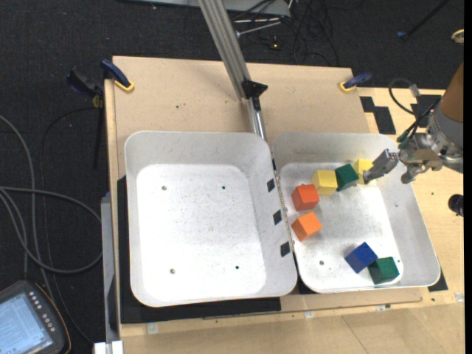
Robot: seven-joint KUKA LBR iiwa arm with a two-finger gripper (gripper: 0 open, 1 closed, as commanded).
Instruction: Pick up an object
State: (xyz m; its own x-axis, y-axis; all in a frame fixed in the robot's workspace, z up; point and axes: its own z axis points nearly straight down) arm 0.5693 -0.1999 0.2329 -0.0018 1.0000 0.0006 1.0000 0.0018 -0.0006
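Observation:
Several small blocks lie in the right bin (413, 220). A yellow block (324, 181), a dark green block (346, 176) and a smaller yellow block (363, 167) sit in a row near its far side. A red-orange block (305, 195) and an orange block (307, 226) lie close to the bin's left wall. A blue block (361, 257) touches another green block (384, 270) at the near right corner. My gripper (391, 170) hangs over the far right part of this bin, just right of the small yellow block, open, with nothing between its fingers.
The left bin (140, 198) stands beside the right one, their walls meeting in the middle. A slanted metal rod (225, 39) reaches down to the bench's far edge. Clamps (118, 76) (355, 82) grip the bench's far corners. Cables run along the right.

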